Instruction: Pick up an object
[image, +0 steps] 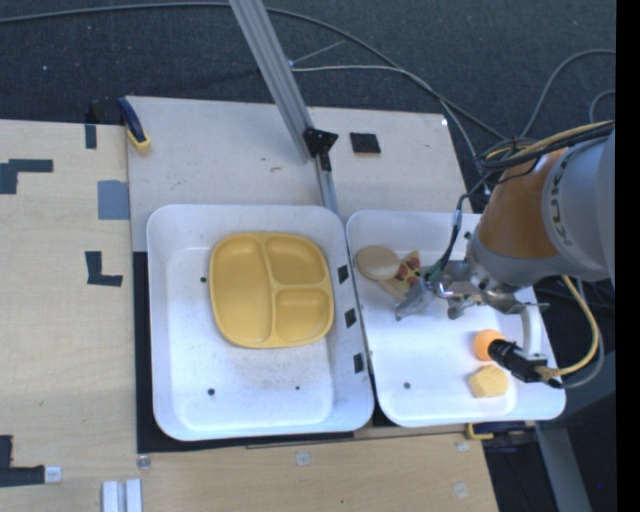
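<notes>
In the right-hand bin (440, 405), a tan rounded piece (377, 263) lies with a small red-and-yellow item (408, 268) touching its right side, both near the bin's upper left corner. The pincer (432, 300) hangs just below and to their right, fingers spread open with nothing between them. An orange ball (484, 345) and a yellow block (488, 382) sit further right. The left bin (170, 300) holds a yellow divided plate (271, 289).

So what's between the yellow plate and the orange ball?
In the camera view, the two bins' touching walls lie between the yellow plate and the orange ball, then bare white bin floor.
</notes>
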